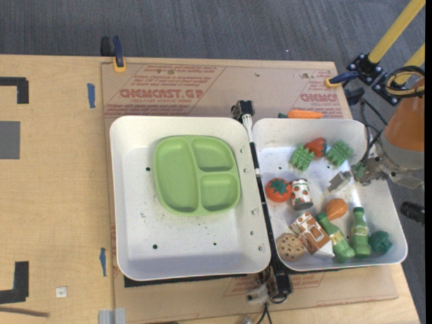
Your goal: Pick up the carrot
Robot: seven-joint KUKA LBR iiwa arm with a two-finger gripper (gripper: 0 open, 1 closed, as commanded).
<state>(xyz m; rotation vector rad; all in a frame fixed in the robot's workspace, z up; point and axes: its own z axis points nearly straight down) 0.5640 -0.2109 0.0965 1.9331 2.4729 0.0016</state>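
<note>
The carrot (305, 114) lies on the counter (61, 181) just outside the right bin (395, 211), at its 12 o'clock rim. The arm's pincer (341, 179) hangs over the bin's middle, above scattered toy food; whether it is released or clenched cannot be told. A green divided plate (197, 174) sits in the left bin (135, 235).

The carrot (304, 115) lies outside the bins, on the cardboard just past the right bin's (398, 238) far edge. The gripper (345, 179) hangs over that bin's right side, among toy foods. A green divided plate (197, 174) sits in the left bin (131, 214)
</note>
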